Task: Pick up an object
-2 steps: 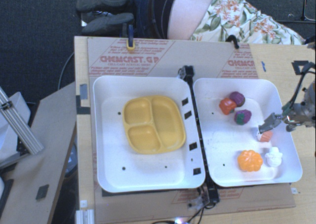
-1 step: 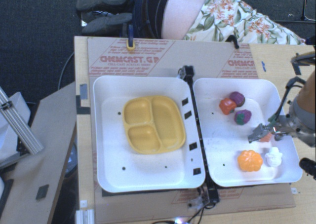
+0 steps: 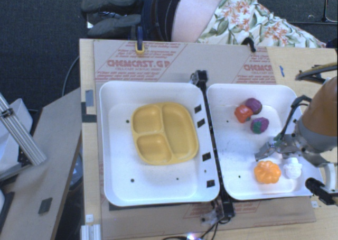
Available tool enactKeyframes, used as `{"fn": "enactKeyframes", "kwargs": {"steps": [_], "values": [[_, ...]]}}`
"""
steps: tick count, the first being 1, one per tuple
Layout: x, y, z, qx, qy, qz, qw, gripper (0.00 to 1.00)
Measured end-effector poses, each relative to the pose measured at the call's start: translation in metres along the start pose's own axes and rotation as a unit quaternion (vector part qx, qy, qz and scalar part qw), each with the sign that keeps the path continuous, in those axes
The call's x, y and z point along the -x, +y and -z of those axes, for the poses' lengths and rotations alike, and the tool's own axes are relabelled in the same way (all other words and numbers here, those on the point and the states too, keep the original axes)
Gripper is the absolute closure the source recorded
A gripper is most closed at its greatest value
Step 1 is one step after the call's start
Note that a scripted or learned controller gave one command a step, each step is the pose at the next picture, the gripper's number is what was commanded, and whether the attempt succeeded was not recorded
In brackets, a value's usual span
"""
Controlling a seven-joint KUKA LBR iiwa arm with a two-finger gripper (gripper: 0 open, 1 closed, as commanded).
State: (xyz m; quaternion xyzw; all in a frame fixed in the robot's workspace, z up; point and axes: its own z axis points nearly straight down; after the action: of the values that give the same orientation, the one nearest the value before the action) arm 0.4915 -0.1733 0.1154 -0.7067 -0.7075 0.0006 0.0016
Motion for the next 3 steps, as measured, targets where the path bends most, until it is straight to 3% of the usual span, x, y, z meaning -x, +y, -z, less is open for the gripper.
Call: {"fn": "enactKeyframes", "kwargs": {"steps": [1, 2, 3], "values": [[0.0, 0.001, -0.032, 0.001, 0.0, 0.0, 1.0, 0.0], [0.0, 0.002, -0.02, 0.003, -0.001, 0.0, 1.0, 1.0], [-0.003, 0.013, 0.037, 0.005, -0.002, 0.002, 1.0, 1.0]]}}
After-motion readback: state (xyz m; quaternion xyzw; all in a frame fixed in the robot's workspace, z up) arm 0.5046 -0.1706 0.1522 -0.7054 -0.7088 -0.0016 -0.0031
